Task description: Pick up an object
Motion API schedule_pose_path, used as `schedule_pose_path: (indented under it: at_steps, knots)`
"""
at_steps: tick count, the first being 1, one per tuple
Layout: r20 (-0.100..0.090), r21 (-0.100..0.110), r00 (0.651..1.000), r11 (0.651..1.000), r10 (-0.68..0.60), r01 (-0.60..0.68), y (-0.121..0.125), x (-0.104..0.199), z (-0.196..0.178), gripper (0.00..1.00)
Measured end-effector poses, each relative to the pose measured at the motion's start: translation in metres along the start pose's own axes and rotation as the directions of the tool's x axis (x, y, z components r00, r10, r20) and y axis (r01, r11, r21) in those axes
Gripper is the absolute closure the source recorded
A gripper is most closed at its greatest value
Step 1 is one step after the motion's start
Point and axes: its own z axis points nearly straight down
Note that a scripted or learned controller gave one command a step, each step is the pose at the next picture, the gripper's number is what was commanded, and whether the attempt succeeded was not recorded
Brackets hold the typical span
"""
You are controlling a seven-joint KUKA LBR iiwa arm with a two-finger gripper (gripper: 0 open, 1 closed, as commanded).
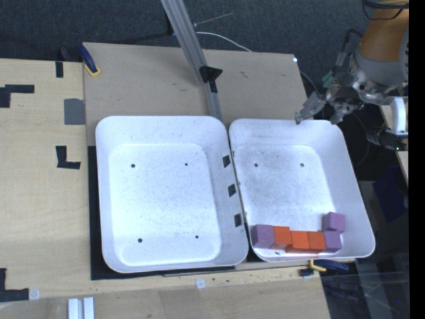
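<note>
Now | tool [319,110] spread, over right bin [352,171] far rim | blocks [299,236] at near edge

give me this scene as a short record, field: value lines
setup: two white bins side by side, left bin and right bin
blocks: purple and orange blocks clustered in the right bin's near corner
block count: hard to tell exactly
gripper: gripper above the right bin's far rim, nothing visibly held
arm: grey with orange band, entering from the right
</note>
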Motion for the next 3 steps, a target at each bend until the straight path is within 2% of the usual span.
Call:
schedule_pose_path:
  at_steps: [1, 2, 3]
  knots:
    - [-0.005, 0.008, 1.000, 1.000, -0.004, 0.004, -0.018, 0.073, 0.089, 0.00]
    - [-0.004, -0.002, 1.000, 1.000, -0.008, 0.008, -0.007, 0.167, 0.068, 0.00]
    - [0.011, -0.004, 1.000, 1.000, 0.009, -0.008, -0.022, 0.216, 0.120, 0.00]
